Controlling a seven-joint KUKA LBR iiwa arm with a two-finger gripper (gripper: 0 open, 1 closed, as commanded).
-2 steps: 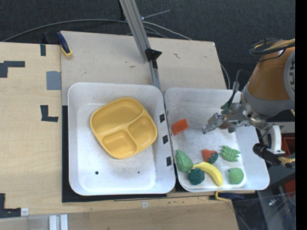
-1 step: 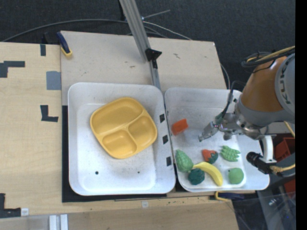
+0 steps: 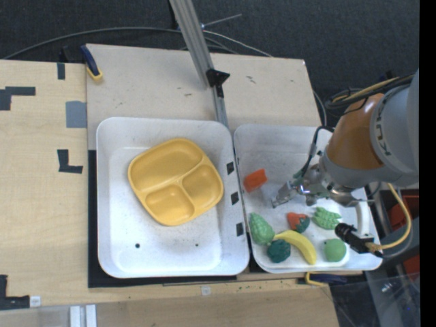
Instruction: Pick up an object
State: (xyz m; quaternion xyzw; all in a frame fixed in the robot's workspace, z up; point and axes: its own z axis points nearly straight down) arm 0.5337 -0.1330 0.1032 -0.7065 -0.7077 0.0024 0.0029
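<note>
The right bin (image 3: 272,138) holds the small objects. An orange block (image 3: 255,179) lies near its left wall. Toward the front lie a small red piece (image 3: 297,220), a light green bumpy piece (image 3: 325,218), a green leafy piece (image 3: 261,228), a dark green piece (image 3: 278,251), a yellow banana (image 3: 300,244) and a green ball (image 3: 334,250). My gripper (image 3: 283,197) hangs low over the bin's middle, right of the orange block and just above the red piece. I see nothing held in it.
The left bin (image 3: 112,182) carries a yellow divided plate (image 3: 176,180). A grey metal rail (image 3: 194,33) slants down to the bins' shared back edge. The arm (image 3: 354,148) covers the right bin's right side.
</note>
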